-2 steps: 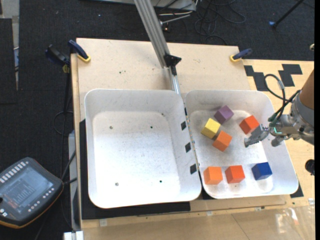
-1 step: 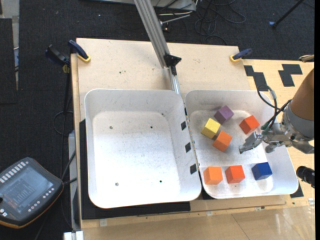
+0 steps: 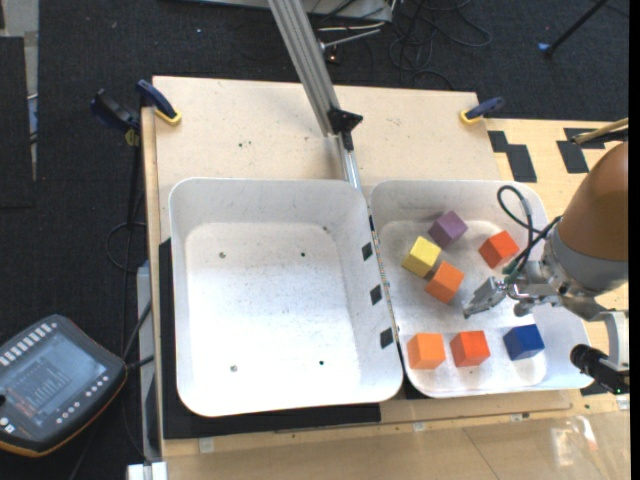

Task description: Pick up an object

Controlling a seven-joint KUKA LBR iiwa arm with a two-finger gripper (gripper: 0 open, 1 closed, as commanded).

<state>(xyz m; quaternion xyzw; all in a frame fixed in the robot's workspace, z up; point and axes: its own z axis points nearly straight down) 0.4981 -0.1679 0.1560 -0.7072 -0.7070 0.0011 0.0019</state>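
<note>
The right bin (image 3: 392,208) holds several small cubes. A purple cube (image 3: 448,228) and a yellow cube (image 3: 422,257) lie toward the back, with an orange cube (image 3: 444,281) just in front of them. A red-orange cube (image 3: 497,249) sits further right. Along the front lie an orange cube (image 3: 426,350), a red-orange cube (image 3: 470,348) and a blue cube (image 3: 523,342). My gripper (image 3: 484,298) hangs over the middle of this bin, right of the orange cube and above the front row. Nothing shows between its fingers.
The left bin (image 3: 200,208) is beside the right one. A metal pole (image 3: 305,53) slants in from the back to the bins' shared edge. A handheld control pendant (image 3: 50,383) lies at the lower left, off the bench.
</note>
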